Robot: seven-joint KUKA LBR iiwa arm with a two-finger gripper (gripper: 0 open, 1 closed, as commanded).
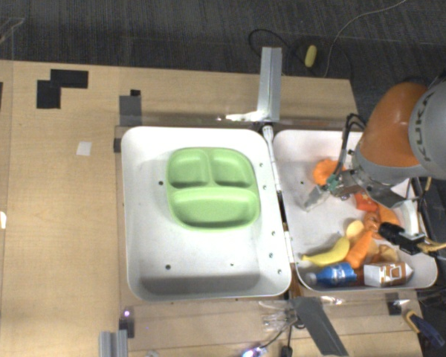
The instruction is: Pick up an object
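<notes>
A blue bottle (pixel 335 276) lies beside a banana (pixel 328 254). The gripper (pixel 317 194) hangs above, fingers apart, holding nothing.

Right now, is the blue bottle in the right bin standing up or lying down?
Lying down. The blue bottle rests on its side along the near wall of the right bin, lengthwise beside the banana.

We find very little that can be read. On the grey arm (pixel 440 129), near the bench's right edge, dark letters run down its casing, cut off by the frame, and we cannot make them out for sure. In the right bin (pixel 301 151), at its near edge, a white and brown carton (pixel 386 274) carries printing too small and blurred to read.
</notes>
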